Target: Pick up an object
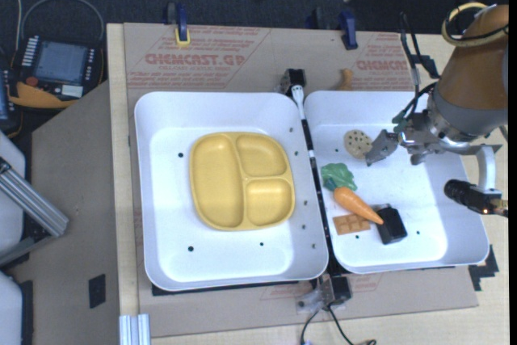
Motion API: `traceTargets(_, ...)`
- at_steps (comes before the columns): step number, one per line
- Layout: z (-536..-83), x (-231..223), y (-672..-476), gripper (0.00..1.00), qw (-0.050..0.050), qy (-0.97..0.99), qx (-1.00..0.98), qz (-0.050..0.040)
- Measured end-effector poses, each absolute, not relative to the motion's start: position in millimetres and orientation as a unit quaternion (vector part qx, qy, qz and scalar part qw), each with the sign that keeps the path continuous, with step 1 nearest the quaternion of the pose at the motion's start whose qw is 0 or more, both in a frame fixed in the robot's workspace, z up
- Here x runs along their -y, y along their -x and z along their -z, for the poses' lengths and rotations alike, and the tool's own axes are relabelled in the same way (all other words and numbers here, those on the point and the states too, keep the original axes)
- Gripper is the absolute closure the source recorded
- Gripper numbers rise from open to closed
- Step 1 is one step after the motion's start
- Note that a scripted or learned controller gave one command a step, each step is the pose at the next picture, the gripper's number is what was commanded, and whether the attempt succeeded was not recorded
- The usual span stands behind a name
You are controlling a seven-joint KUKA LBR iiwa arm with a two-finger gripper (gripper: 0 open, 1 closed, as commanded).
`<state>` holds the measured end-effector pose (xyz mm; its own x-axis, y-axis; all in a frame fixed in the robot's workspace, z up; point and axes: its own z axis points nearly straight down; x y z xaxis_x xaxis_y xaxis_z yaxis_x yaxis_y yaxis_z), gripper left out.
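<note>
The right bin (452, 242) holds a round speckled cookie (356, 142), a green leafy piece (337, 174), an orange carrot (358, 205), a tan cracker (350, 225) and a small black block (392, 225). My gripper (400, 151) hangs over the upper middle of this bin, just right of the cookie. It is open, and only white bin floor shows between its fingers. The carrot and the black block lie below it, toward the bin's front.
The left bin (161, 198) carries a yellow three-part plate (241, 178). A black divider strip (309, 157) runs between the bins. The grey arm with its orange band (477, 69) comes in from the right over the right bin's far corner.
</note>
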<state>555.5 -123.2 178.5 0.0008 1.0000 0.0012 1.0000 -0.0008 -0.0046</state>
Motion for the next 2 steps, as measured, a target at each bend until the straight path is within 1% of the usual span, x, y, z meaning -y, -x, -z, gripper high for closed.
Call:
traceTargets(1,-117.1,118.4,-559.9,0.00,0.003,0.707,0.707,-0.0013)
traceTargets(2,-84.6,117.9,-560.6,0.00,0.001,0.708,0.707,0.0005)
